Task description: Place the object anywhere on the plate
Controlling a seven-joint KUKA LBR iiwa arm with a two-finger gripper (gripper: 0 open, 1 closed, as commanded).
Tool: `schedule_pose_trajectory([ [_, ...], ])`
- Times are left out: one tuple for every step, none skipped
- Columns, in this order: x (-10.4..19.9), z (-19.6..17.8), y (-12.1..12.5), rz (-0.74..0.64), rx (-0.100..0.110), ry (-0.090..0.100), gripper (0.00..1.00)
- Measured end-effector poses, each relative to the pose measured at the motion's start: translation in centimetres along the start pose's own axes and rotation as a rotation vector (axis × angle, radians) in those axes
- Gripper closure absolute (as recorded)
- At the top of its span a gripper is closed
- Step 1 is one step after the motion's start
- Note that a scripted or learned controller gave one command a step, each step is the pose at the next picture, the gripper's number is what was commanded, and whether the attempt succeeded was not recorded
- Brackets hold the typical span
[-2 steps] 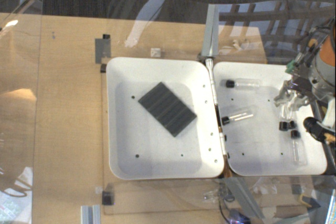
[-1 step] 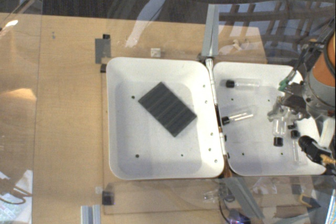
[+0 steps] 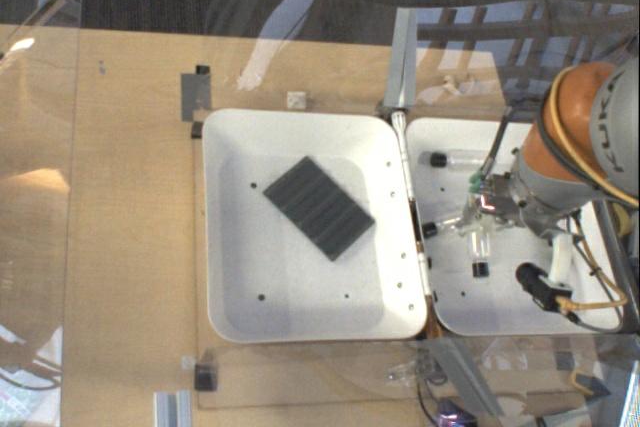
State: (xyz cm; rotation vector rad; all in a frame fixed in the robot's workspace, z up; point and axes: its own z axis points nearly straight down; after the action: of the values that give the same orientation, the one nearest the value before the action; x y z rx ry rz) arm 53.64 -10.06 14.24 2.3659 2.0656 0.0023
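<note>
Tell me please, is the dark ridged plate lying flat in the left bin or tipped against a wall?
Flat. The dark ridged plate lies on the left bin's floor, turned diagonally, clear of every wall.

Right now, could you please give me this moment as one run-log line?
arm: over right bin | gripper: low in right bin | plate: dark, ridged, in left bin, nothing on it | placing: not done

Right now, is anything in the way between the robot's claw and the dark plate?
Just the raised bin walls between the two bins. The gripper is over the right bin; the dark ridged plate lies alone in the left bin.
</note>
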Motion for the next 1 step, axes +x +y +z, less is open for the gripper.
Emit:
schedule_pose_trajectory([
  [0.02,3.91,2.86,-0.02,-0.004,0.0,1.0],
])
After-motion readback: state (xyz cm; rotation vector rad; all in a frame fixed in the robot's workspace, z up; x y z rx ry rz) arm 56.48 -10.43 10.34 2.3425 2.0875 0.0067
